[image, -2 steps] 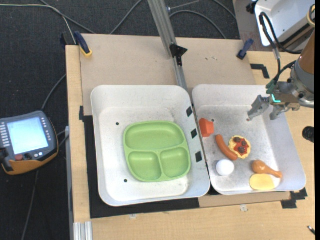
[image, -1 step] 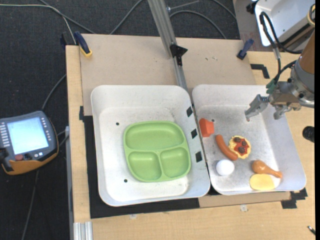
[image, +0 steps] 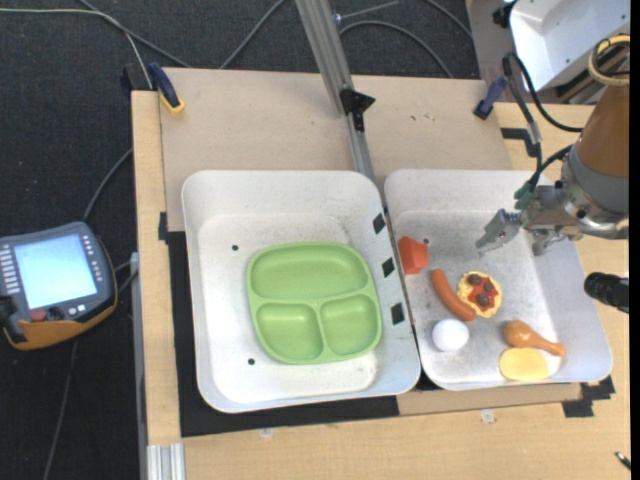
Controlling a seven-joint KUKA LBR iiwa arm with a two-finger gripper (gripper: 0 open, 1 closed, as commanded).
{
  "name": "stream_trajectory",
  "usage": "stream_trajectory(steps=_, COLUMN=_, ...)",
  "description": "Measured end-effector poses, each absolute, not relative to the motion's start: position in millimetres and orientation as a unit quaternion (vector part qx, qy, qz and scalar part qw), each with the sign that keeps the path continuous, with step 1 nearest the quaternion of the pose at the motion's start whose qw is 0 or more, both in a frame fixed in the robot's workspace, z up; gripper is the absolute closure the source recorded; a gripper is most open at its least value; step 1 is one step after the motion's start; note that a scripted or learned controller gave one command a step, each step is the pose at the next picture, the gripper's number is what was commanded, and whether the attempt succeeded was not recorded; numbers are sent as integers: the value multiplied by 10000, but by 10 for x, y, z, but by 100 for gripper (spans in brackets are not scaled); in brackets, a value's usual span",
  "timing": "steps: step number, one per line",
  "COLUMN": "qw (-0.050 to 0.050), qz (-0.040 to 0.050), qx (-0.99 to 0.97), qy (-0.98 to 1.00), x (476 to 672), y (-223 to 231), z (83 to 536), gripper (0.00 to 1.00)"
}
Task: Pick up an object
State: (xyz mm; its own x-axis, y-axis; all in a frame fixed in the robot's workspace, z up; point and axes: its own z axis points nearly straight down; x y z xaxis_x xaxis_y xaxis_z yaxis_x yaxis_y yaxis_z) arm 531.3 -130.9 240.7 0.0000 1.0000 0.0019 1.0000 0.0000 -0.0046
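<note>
Gripper hovers, fingers apart, above the right bin.

We see the arm cut off by the right edge. The handheld screen unit runs off the left edge, and the metal pole runs off the top. The small round toy with red spots is too small for us to name. We cannot tell whether the tan drumstick overlaps the yellow piece or only touches it.
</note>
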Motion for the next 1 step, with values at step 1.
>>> stream_trajectory(steps=1, qw=35, qz=19, qx=-7074, qy=-7068, x=5334, y=-1403, z=1882, gripper=0)
